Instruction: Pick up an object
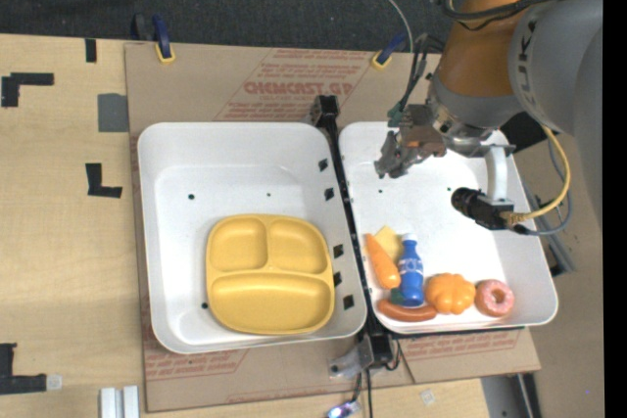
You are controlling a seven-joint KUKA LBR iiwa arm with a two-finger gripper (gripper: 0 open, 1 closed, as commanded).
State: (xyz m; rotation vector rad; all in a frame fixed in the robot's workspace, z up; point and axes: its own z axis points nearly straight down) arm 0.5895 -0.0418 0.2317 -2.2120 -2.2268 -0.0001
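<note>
White bins sit side by side: the left bin (167, 210) holds a yellow divided plate (268, 272). Toy food, including a carrot (381, 259), blue bottle (410, 271) and pink doughnut (494, 297), lies along the right bin's (441, 210) near edge. The gripper (395, 160) hovers over that bin's far end, holding nothing.

Wooden bench (59, 240) bears cardboard sheet (284, 88); two white bins (167, 171) side by side on it.

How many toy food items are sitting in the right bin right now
6, clustered along its near edge: carrot, yellow piece behind it, blue bottle, sausage, orange pumpkin, pink donut. More may hide underneath.
</note>
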